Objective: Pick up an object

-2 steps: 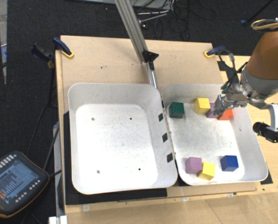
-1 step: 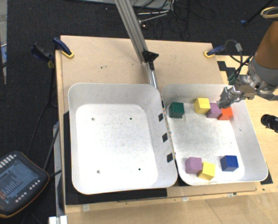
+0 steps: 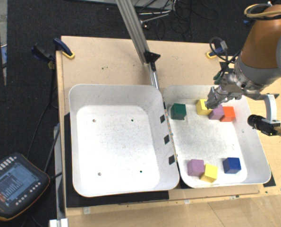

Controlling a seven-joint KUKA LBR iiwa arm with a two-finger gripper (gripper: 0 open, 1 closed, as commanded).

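A tan bench [image 3: 112,56] carries two shallow white bins side by side: the left bin [image 3: 83,98] and the right bin [image 3: 253,169], whose inner rims touch along the middle. One grey arm [image 3: 263,41] with an orange band reaches in from the right, over the far end of the right bin. All seven blocks lie in the right bin. Four sit near its far end: one green block [image 3: 178,111] standing apart toward the middle seam, then one yellow block [image 3: 201,108], one purple block [image 3: 218,113] and one orange block [image 3: 228,113] packed close in a row. Three lie near the front rim: a second purple block [image 3: 195,167] touching a second yellow block [image 3: 209,173], and one blue block [image 3: 231,165] just beside them to the right. That makes two yellow, two purple, and one each of green, orange and blue. The gripper [image 3: 214,101] is low over the far cluster, between the far yellow block and the far purple one; whether it grips anything cannot be told from this angle.
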